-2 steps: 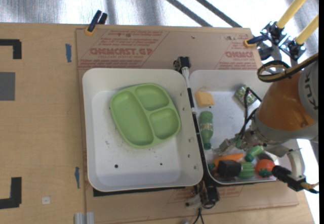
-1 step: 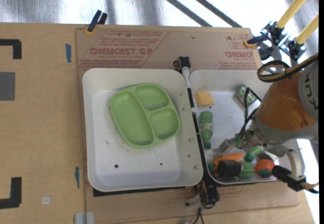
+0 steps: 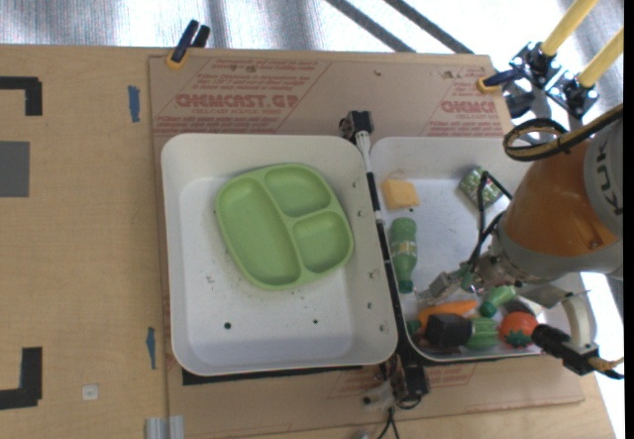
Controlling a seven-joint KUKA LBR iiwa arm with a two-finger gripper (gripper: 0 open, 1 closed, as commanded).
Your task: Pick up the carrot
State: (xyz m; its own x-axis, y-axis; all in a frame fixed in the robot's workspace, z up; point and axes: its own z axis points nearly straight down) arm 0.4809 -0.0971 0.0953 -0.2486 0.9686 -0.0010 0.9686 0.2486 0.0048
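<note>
Carrot: the carrot [image 3: 448, 308] lies in the near part of the right bin [image 3: 436, 179], an orange strip among a huddle of other things.
Carrot's long axis: it runs roughly left to right across the bin, perhaps tipped a little; its near edge is hidden behind a dark object [image 3: 448, 331] that sits against it.
My gripper: my gripper [image 3: 466, 278] hangs low over the same bin, just to the far right of the carrot.
Gripper state: I cannot tell how it stands; the metal parts there are tangled with cables and too small to read.
Holding: nothing is visibly between my fingers, so I judge the carrot not yet picked up.
The relation that matters: the carrot lies to the near left of my gripper, close by, so I judge the coming move to be a short shift that way and down, closing across the carrot's short width.
Neighbours: a green bottle [image 3: 403, 249] stands off to the far left of the carrot, a green piece [image 3: 483, 333] and a round orange fruit [image 3: 516, 326] lie to its right, and a yellow block [image 3: 400, 193] sits in the far part of the bin.
Risk: with things packed this tight, I could easily close on the dark object or the green piece instead.
Left bin: the left bin [image 3: 198, 328] bears a green divided plate [image 3: 285, 225], well apart from my work.
Bench: both bins rest on the bench [image 3: 79, 259].
</note>
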